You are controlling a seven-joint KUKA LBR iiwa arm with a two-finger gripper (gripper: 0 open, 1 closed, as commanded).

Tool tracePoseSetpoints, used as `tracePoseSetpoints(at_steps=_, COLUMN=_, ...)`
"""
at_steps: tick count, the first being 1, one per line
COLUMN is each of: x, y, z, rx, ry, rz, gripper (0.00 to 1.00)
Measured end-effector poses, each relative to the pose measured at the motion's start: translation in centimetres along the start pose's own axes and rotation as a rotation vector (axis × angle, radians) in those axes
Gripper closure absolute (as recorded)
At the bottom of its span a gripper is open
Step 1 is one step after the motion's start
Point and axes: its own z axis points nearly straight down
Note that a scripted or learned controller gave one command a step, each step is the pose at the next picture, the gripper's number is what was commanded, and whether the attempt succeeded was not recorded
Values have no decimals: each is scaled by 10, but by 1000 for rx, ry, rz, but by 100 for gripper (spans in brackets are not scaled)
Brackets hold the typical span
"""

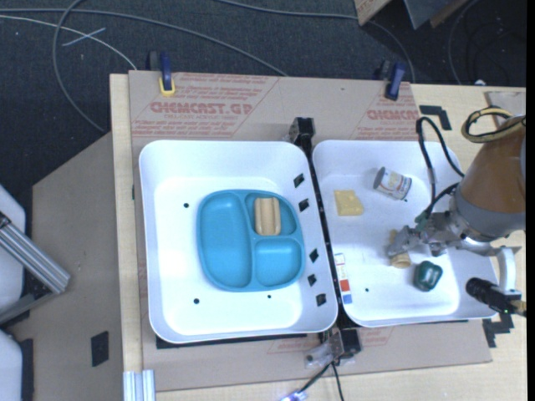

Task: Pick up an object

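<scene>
Cannot tell whether open or shut on the gripper [403,246], low in the right bin [368,307] over a small tan piece [402,261]; nothing plainly held. Close by: green cup [428,276], yellow block [349,203], small jar [392,182]; picking up probably not yet done.

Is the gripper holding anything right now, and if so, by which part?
Cannot be told. The gripper is down in the right bin, just above a small tan piece and beside the green object.
</scene>
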Motion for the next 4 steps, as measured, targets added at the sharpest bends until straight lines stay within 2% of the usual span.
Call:
tracePoseSetpoints(at_steps=1, x=0, y=0, z=10, rx=-3, ry=-2, rz=0, gripper=0)
tracePoseSetpoints(at_steps=2, x=0, y=1, z=-1, rx=-6, ry=-2, rz=1, gripper=100)
tracePoseSetpoints(at_steps=4, x=20, y=5, z=-101, rx=-13, ry=-5, rz=-2, gripper=100)
